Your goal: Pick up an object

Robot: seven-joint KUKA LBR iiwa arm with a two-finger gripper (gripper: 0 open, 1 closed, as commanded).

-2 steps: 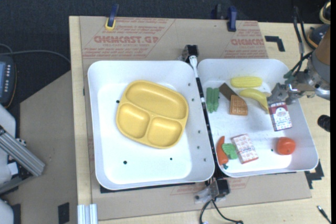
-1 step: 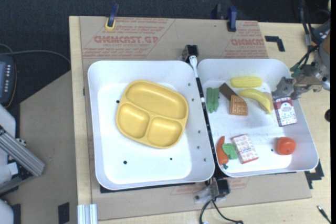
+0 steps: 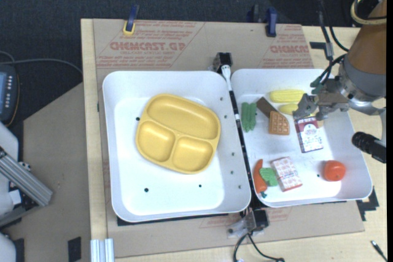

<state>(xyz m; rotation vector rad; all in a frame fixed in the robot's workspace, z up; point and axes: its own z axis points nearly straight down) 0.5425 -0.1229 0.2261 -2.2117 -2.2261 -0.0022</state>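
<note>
My gripper (image 3: 312, 108) hangs over the right bin (image 3: 359, 188), near its upper middle, just above the red and white carton (image 3: 309, 134). From this angle I cannot tell how it is set, and nothing shows between its tips.

The right bin carries 7 things I could pick from. A yellow corn cob (image 3: 286, 96) lies just left of my gripper, with a brown block (image 3: 264, 106) and a waffle (image 3: 278, 123) below it. A green piece (image 3: 248, 115) lies along the bin's left wall. Lower down, a small pink patterned box (image 3: 286, 173) sits beside a red and green vegetable (image 3: 265, 177), and a red tomato (image 3: 333, 170) rests well apart near the lower right corner.

The left bin (image 3: 123, 193) holds 1 yellow divided tray (image 3: 177, 133) with 3 compartments. Both bins rest on the worktop (image 3: 184, 40).
</note>
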